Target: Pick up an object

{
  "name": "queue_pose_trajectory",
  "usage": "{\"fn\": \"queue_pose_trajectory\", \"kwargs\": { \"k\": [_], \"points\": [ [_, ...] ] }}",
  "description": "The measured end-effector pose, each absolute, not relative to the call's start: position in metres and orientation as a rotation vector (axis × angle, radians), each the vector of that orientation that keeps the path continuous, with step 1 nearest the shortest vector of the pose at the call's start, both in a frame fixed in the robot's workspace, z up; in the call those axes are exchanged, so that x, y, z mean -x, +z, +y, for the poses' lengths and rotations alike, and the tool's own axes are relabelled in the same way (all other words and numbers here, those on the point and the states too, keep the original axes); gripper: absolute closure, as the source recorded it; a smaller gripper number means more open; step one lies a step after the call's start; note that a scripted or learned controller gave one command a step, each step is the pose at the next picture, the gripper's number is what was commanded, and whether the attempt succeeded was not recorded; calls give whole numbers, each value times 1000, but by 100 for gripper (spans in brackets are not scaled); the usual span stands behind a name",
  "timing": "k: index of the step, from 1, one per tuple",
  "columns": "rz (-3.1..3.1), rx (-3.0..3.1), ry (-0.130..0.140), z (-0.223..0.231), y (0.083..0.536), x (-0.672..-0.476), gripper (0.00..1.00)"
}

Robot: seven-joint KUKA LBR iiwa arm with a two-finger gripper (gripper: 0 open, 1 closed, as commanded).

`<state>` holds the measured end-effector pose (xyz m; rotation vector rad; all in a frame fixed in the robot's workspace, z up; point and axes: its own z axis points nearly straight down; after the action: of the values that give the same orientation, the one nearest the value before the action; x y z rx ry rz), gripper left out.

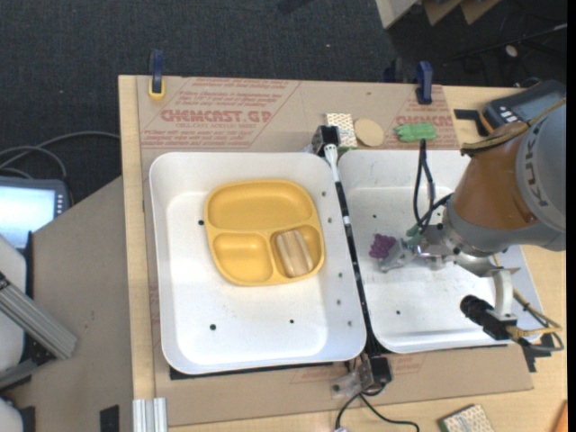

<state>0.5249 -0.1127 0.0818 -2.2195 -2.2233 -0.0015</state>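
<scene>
Here the likeliest target is the small purple object (384, 244), which lies on the floor of the right bin (396, 327), toward that bin's left side and about midway along its depth. It looks lumpy and compact, with no clear long axis; its exact shape is too small to make out. The claw (399, 256) sits just to its right and a little nearer the camera, low over the bin floor, at the end of the grey arm (504, 201) that reaches in from the right. So the object lies to the claw's left, touching it or very close; which of the two cannot be read. Whether the claw is released or clenched cannot be told either, since its tip merges with dark cables and metal parts and the arm's bulk hides the wrist behind it. In the left bin (180, 331), well apart, rests a yellow divided plate (256, 210) with a pale wooden block (290, 252) in its lower right compartment. Both bins stand on the bench (225, 106).
</scene>
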Motion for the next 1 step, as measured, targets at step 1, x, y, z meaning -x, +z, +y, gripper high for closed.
{"fn": "queue_pose_trajectory", "kwargs": {
  "k": [1],
  "points": [
    [-2228, 2221, -5, -104, 85, -578, 0]
  ]
}}
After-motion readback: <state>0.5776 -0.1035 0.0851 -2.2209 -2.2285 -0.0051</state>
